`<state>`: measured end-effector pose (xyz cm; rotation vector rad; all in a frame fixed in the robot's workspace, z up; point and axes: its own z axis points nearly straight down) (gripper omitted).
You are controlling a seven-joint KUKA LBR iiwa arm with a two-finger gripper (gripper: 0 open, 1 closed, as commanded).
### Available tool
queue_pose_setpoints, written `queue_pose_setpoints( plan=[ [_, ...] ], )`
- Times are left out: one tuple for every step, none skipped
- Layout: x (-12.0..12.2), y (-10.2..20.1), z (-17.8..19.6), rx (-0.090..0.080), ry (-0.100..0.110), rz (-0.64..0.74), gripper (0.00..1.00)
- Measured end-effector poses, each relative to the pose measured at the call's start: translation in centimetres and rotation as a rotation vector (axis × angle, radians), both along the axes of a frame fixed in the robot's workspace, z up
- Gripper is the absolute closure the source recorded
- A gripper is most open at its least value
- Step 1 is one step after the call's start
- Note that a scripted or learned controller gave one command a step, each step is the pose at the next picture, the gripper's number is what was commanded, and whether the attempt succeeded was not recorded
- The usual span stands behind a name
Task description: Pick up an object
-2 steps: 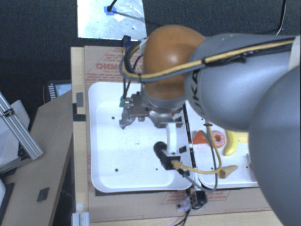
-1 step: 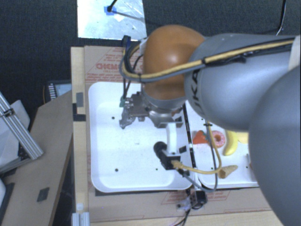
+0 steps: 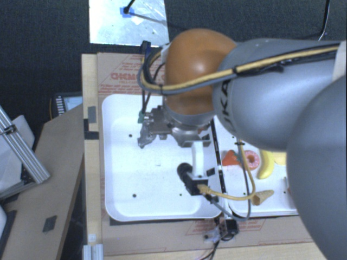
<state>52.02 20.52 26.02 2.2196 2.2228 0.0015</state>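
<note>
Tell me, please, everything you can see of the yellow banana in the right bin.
The banana looks like smooth yellow plastic or fruit, curved, its lower end pointing down toward the bin's front. It lies on the floor of the right bin, right beside a pink frosted doughnut; whether they touch is unclear. The grey arm hides its upper part.

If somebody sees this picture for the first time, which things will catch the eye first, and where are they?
The large grey arm with its orange band dominates, reaching in from the right over the left bin. Its gripper hangs above that bin's white floor. In the right bin, partly hidden by the arm, lie small colourful things: a yellow banana, a pink doughnut-like piece and a tan cone.
</note>
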Motion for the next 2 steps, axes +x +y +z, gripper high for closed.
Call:
queue_pose_setpoints(
  plan=[
    [0.0,0.0,0.0,0.0,0.0,0.0,0.0],
    [7.9,1.2,-6.4,-0.002,-0.001,0.0,0.0]
  ],
)
